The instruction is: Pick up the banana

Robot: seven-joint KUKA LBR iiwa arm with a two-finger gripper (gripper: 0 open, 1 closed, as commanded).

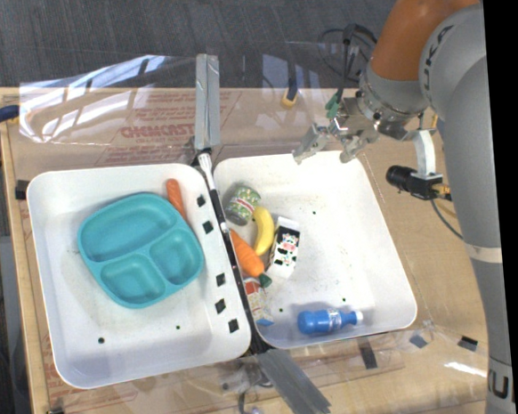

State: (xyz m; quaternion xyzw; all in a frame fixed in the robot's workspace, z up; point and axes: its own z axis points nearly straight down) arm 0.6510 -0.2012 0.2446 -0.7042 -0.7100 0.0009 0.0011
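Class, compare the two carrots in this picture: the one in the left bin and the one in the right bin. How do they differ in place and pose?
The left-bin carrot lies beside the teal tray, touching nothing else that I can see; the right-bin carrot is packed against the banana. The left-bin carrot sits nearer the bin's far edge, the right-bin carrot nearer mid-bin. Both are orange, lie along the divider, and slant the same way.

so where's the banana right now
The banana lies in the right bin, near its left wall, between the orange carrot and the black-and-white carton.
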